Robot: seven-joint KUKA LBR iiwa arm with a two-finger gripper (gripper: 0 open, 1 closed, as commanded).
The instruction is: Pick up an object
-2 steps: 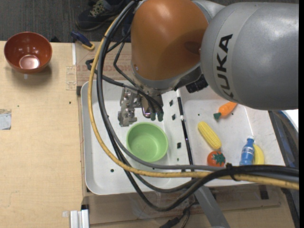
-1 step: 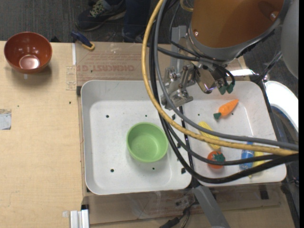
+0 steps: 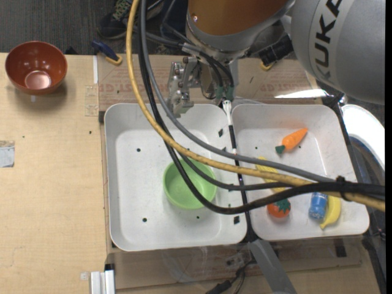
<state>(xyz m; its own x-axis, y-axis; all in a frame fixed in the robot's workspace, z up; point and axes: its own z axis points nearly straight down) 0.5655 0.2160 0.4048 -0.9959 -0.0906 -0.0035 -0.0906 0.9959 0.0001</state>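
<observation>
The arm [image 3: 275, 17] fills the top of the view from twelve to two o'clock, orange band over grey shell. Its gripper [image 3: 182, 94] hangs above the far rim of the left bin [image 3: 122, 225]; whether it is apart or together I cannot tell, and I see nothing held in it.

In the left bin sits a green bowl [image 3: 187, 187], at six o'clock from the gripper and well apart from it. The right bin [image 3: 343, 225] holds a carrot [image 3: 292, 139] at four o'clock from the gripper, then a tomato [image 3: 279, 209], a blue can [image 3: 317, 205] and a banana [image 3: 331, 213] near its front edge.

Cables [image 3: 202, 158], one yellow, sweep across both bins. A red bowl [image 3: 36, 67] stands on the tan bench [image 3: 49, 195] at nine o'clock.
</observation>
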